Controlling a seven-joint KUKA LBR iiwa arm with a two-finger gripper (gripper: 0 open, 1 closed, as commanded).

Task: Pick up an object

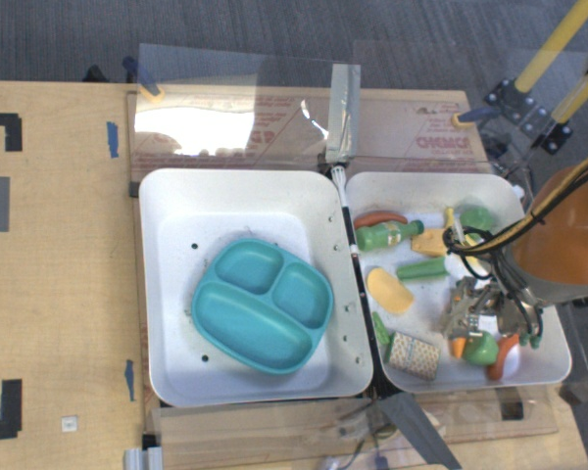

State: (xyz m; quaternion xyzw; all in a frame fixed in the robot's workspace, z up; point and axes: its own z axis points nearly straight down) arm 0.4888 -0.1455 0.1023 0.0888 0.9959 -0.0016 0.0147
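Two white bins (167, 262) sit on the tabletop (49, 262); the hand (470, 311) hangs low among toys (397, 292) in the right bin, grip impossible to tell.

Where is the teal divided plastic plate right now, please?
The teal divided plastic plate lies in the left white bin, toward its near right side, close to the divider between the bins.

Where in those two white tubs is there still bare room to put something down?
In the left tub, a bare strip lies between the teal plate and the far and left walls. The right tub is crowded: toy food and the claw fill it, leaving only small gaps around the yellow piece.
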